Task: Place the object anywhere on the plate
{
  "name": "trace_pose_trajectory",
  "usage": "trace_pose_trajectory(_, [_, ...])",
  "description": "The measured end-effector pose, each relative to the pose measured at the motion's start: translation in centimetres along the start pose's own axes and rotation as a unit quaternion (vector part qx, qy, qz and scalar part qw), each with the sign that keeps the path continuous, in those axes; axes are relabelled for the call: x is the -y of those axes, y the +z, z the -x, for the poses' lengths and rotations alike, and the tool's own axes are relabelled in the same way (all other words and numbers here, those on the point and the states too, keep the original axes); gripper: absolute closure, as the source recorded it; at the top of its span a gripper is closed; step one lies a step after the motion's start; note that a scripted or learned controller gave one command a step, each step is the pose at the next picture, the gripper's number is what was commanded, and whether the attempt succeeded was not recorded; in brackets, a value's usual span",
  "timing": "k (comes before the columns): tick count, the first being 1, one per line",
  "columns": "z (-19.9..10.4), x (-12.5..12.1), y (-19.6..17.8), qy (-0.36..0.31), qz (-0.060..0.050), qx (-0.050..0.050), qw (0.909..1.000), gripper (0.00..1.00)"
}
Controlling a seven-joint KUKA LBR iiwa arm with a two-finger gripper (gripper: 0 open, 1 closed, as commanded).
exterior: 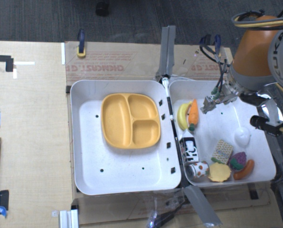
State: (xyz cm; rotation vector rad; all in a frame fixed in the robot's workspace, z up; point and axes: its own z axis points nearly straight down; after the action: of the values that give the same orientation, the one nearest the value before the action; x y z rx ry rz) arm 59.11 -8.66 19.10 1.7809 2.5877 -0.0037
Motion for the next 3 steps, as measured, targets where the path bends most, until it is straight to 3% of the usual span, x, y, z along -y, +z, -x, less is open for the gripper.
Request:
trace_pose_trajectory(1, [-6.1,3.8,0.0,0.046,-0.001,-0.001,0.9989,1.00])
trace_pose_trajectory(2, [-12.3,4.7,-0.3,0.003,0.000,-0.001,1.0000,1.00])
trace_pose_trajectory(3, [-15.3,6.3,0.0,-0.032,-0.001,-0.001,0.9995,1.00])
